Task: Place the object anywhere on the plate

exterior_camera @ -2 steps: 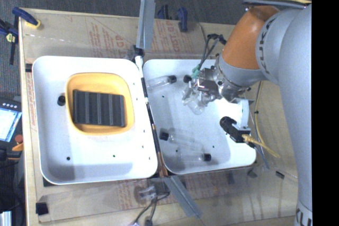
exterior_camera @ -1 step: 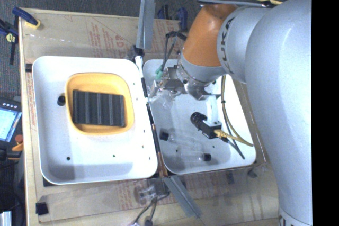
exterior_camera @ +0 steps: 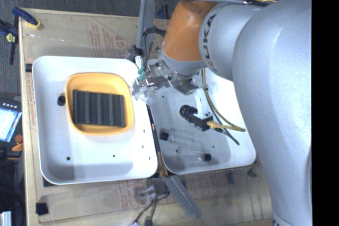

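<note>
**A clear, light object waits in the right bin; gripper state unreadable**

Nearest to the camera, in the low part of the right bin (exterior_camera: 241, 152), lies what I judge to be the task's thing: a clear object (exterior_camera: 185, 141) with small black ends, hard to see against the white floor. I cannot tell its exact form, or whether it is one piece or two.

It looks like thin transparent plastic, so probably light, stiff and smooth. It may slip or roll when it is pushed. A hold across its middle, between the black ends, seems safest, with moderate force so that it does not crack.

In the left bin (exterior_camera: 47, 159) lies the yellow plate (exterior_camera: 98, 80) with a dark ribbed centre; nothing rests on it.

Farther, the gripper (exterior_camera: 142, 86) is over the border between the two bins, just beside the plate's right rim. I cannot tell how far open it is, nor whether it holds anything. Behind it the arm (exterior_camera: 265, 61) covers much of the right bin.
</note>
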Controlling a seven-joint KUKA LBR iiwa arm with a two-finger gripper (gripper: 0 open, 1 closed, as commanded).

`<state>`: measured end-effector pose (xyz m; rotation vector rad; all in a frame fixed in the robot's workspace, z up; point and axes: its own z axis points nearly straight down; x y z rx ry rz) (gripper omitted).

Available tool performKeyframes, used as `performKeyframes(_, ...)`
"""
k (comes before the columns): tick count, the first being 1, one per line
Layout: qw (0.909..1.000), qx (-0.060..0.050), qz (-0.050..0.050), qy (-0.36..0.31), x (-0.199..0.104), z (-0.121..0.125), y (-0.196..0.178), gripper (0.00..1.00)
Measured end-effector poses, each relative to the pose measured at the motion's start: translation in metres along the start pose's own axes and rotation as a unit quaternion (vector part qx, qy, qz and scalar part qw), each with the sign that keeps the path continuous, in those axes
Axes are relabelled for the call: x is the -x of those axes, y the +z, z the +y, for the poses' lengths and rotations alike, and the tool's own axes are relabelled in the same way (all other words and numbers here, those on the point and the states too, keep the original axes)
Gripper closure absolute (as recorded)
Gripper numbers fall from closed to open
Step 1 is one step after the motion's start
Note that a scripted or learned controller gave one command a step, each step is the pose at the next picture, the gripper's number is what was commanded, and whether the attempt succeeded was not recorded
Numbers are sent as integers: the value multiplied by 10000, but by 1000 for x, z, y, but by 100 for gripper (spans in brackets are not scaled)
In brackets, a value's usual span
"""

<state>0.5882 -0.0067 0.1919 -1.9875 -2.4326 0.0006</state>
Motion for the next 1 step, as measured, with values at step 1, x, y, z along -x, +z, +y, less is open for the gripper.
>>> performKeyframes(1,10000,-1,-1,1,0,0,0,0)
